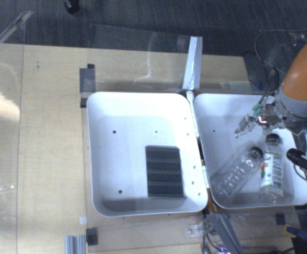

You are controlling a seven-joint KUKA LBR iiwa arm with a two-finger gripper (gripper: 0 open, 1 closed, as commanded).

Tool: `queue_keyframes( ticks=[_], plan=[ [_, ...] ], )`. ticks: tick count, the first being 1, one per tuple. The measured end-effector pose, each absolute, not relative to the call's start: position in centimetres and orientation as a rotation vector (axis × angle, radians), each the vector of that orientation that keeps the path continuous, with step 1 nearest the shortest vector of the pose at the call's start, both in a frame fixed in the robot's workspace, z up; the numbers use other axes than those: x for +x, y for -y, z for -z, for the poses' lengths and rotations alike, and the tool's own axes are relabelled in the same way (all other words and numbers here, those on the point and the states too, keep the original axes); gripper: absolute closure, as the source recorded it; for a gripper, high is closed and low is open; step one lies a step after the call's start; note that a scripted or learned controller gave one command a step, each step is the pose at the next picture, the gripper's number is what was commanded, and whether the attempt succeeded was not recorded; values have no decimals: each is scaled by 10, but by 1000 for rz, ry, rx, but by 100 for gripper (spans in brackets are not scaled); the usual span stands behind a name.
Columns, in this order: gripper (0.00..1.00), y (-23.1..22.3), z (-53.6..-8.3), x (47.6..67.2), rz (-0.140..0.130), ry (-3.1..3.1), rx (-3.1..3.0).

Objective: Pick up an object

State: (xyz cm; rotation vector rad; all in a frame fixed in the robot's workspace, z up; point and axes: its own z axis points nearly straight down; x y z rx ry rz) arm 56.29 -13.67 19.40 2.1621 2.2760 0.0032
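Light wooden worktop (42,157), bordered at the far edge by dark carpeted floor (142,4). Clear panel (5,89) over the worktop's left part, with bright reflections on it. Two shallow white bins side by side at the centre, rims touching along one shared edge. Grey metal strip (192,62) running away from the far end of that shared edge. Small dark brackets (87,77) at the outer corners of the left bin.

Left bin (90,142): one dark ribbed rectangular block (164,171), lying flat near the front wall, right of the bin's centre.

Right bin (216,115): two bottles, both lying down.
- Clear bottle (236,173): unlabelled, dark cap pointing up and right, body angled toward the front left corner.
- Labelled bottle (272,169): white, green and orange label, dark cap toward the far side, body roughly parallel to the bin's right wall. Positioned just beside the clear bottle, caps near each other.

Arm (303,81): entering from the right, orange band uppermost, grey wrist section below it, positioned over the far right part of the right bin.

Jaws: located over the far half of the right bin, left of the wrist, near the cap of the labelled bottle and apart from both bottles. Jaw state: cannot tell, open or closed not resolvable at this angle.
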Motion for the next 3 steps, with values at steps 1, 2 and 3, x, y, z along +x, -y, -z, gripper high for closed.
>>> queue_keyframes(
  ticks=[1, 2, 3],
  plan=[
    [0, 205, -167, 562, -5, -2391, 2030],
    [0, 204, -89, 580, -13, -2443, 1955],
    [100, 201, -101, 584, -23, -2442, 1950]
  ],
)
